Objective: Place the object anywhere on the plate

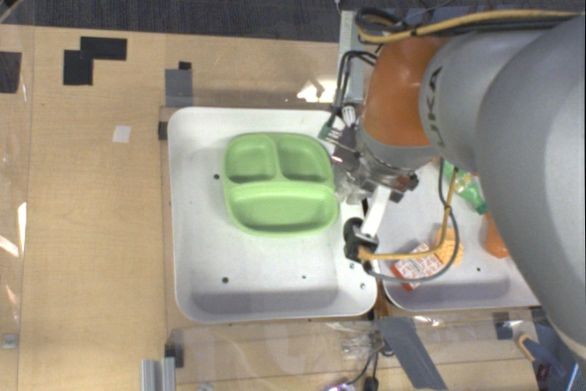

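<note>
Plate [275,183], green: sitting in L bin [197,270]. Packet [419,266]: lying in R bin [476,293], apart from plate. Gripper [359,183]: hovering at plate's R rim; open/closed state: cannot tell. Risking release short of plate, or rim knock shifting it, alignment looking marginal.

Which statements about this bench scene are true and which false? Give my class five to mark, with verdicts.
1. The plate is green. True.
2. The plate lies in the bin on the view's right. False: it lies in the left-hand bin.
3. The plate has three compartments. True.
4. The arm reaches in from the view's left. False: it comes in from the right.
5. A red and white packet lies in the right-hand bin. True.
</note>
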